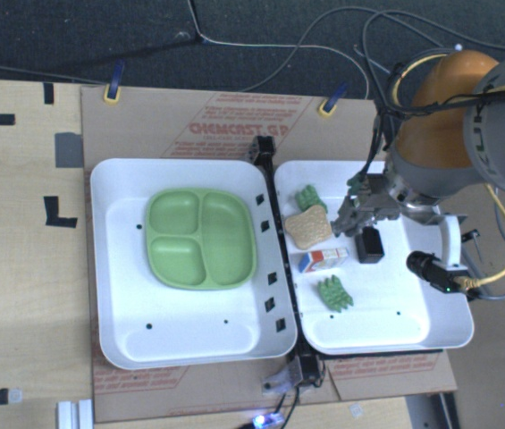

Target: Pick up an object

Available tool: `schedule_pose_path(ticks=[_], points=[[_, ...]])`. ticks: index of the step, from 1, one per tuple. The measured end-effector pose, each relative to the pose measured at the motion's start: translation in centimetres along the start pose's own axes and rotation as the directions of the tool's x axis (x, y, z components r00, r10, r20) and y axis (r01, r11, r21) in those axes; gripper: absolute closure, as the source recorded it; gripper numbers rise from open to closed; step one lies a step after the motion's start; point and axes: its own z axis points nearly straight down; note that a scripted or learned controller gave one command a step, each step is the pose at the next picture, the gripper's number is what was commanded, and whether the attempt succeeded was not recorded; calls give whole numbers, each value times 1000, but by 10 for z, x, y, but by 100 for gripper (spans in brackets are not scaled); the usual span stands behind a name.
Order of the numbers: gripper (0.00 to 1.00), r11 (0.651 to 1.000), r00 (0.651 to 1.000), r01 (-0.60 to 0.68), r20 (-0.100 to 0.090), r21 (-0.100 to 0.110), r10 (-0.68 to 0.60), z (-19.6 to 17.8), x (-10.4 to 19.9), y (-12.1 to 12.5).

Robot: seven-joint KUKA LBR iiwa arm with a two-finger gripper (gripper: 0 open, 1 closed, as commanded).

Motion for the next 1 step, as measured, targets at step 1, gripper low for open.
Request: schedule_pose_path(ticks=[1], points=[[100, 1000, 1000, 1, 0, -1, -1, -8, 52, 3]])
